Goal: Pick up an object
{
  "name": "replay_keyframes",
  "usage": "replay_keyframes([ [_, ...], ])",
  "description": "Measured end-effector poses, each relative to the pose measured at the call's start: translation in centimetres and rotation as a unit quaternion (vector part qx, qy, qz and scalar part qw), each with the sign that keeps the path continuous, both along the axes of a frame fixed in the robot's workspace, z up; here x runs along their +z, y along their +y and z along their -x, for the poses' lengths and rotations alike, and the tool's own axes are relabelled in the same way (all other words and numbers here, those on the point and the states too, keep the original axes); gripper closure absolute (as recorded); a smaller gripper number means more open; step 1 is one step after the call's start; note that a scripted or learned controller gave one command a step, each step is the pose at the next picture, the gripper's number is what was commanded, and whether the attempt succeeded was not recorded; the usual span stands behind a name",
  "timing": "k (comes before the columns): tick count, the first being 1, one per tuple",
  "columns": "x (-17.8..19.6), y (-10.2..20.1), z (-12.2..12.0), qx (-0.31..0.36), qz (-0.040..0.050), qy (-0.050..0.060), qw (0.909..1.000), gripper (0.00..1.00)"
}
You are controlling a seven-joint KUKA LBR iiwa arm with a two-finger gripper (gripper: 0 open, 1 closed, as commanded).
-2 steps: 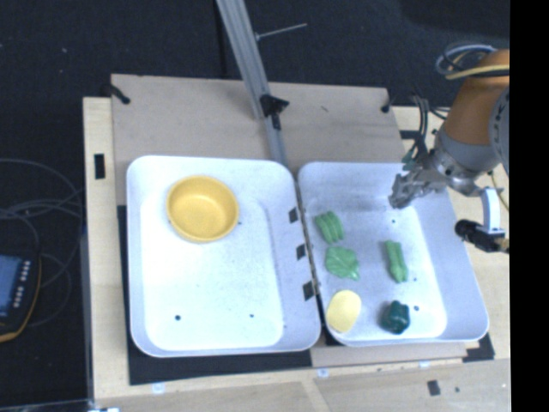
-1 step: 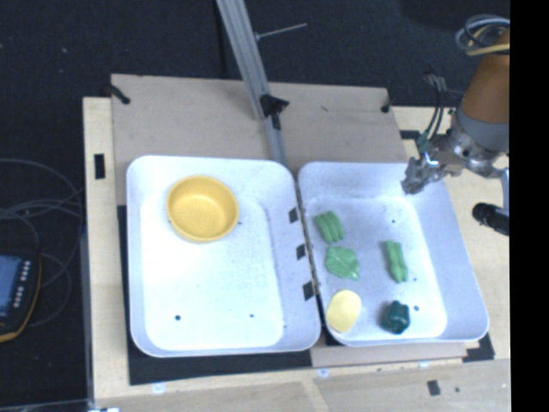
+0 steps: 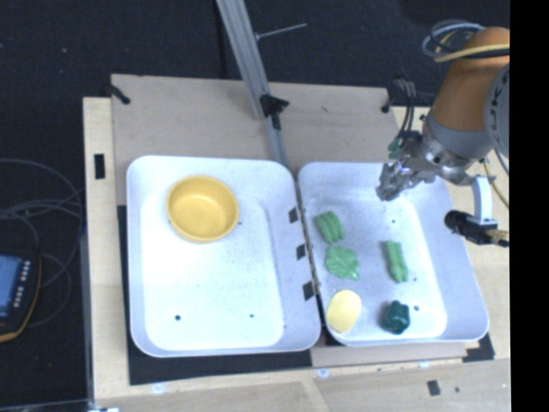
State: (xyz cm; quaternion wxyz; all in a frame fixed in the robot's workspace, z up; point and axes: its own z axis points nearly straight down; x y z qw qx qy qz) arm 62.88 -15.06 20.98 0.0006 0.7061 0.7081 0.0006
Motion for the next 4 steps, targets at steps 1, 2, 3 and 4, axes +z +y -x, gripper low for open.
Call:
replay_keyframes([
  [1, -0.2, 5.4, 0.9, 0.0, -0.0002, 0.0, 1.0, 1.0],
  [2, 1.1, 10.1, 1.7, 0.0, -0.0005, 0.0, 1.0, 1.0],
  [3, 1.8, 15.1, 0.8, 0.0, -0.0006, 0.0, 1.0, 1.0],
  [4, 1.2, 20.3, 1.1, 0.0, -0.0005, 0.001, 1.0, 1.0],
])
